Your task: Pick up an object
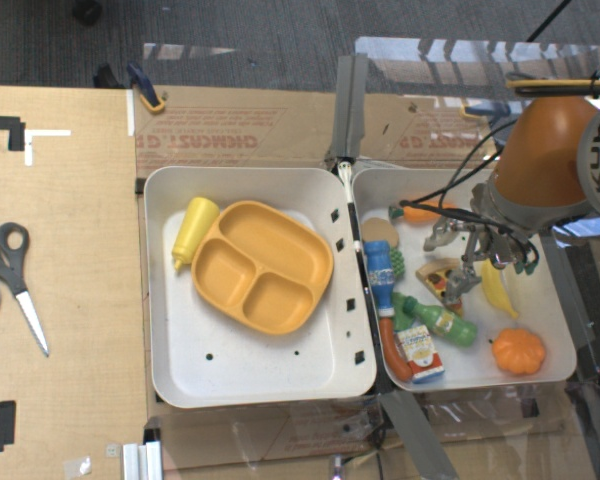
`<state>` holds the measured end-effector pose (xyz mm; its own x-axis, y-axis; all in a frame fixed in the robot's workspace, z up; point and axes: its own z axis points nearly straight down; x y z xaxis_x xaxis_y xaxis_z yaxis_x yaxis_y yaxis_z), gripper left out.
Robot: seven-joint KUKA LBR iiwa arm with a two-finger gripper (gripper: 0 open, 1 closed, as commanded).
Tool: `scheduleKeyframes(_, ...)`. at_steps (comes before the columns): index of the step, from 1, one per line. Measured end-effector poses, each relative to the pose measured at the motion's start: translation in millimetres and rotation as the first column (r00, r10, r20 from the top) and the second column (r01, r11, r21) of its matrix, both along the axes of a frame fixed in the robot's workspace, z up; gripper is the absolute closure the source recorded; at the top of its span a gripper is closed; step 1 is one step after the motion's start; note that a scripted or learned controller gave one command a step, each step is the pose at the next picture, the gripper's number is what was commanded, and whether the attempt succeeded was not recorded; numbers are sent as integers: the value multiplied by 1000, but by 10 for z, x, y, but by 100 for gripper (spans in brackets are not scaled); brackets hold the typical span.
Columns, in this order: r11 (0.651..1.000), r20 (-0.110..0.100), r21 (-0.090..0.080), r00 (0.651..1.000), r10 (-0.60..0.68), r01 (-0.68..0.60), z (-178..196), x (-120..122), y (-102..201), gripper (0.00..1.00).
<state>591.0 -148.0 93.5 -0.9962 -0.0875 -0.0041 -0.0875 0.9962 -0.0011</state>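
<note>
1. I see my gripper [467, 258] hanging over the right bin [555, 298], its fingers apart with nothing between them.
2. The toys crowd that bin; the left bin [170, 368] has bare floor around the orange tray [260, 265].
3. A pizza slice [438, 280] lies just left of the fingertips, a banana [497, 290] just right.

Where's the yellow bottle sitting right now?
In the camera view, the yellow bottle lies in the left bin, near its upper-left corner, right against the left edge of the orange divided plate.

Grey arm [540, 203], orange band, black cables
</note>
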Motion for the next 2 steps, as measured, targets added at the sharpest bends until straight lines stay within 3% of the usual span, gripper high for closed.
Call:
scheduleKeyframes(1,989,0,1,989,-146,146,0,-135,-286,0)
scheduleKeyframes(2,986,-2,1,986,-169,169,-10,-574,-239,0)
